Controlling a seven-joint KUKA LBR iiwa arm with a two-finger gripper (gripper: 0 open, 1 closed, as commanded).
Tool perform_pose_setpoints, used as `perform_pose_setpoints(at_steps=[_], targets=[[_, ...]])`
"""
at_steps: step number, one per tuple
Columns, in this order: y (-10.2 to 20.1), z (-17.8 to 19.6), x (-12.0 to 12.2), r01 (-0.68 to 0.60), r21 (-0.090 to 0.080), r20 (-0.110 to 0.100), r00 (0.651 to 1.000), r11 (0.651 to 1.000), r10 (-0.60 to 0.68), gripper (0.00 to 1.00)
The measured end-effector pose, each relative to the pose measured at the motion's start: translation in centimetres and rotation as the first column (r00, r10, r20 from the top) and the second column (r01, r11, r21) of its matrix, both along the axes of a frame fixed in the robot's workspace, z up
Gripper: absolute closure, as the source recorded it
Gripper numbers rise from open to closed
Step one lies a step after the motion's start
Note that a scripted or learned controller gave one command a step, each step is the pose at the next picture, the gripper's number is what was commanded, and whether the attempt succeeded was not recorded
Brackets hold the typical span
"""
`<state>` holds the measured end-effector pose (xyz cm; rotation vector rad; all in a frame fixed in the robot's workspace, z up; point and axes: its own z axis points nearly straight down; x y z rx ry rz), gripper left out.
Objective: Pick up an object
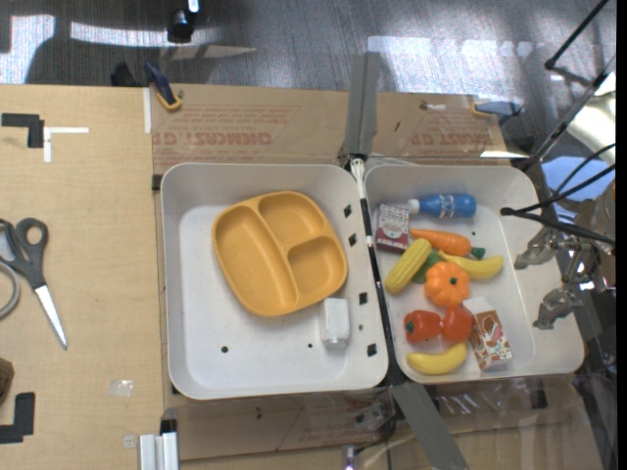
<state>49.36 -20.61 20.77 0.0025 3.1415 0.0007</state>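
The toy food fills the right white plastic bin: a round orange plastic pumpkin wedged between a yellow corn cob, a red pepper and a small printed carton. My end effector hangs at that bin's right rim, spread and holding nothing. So tight a heap risks my fingers striking a neighbour and closing on air.
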Motion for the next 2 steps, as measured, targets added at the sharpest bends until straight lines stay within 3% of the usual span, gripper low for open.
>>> perform_pose_setpoints(at_steps=[1, 2], targets=[[0.0, -9.6, 0.3, -0.062, -0.008, 0.014, 0.998, 0.998, 0.062, 0.00], [4.9, -10.2, 0.2, 0.045, -0.013, 0.024, 0.999, 0.999, -0.045, 0.00]])
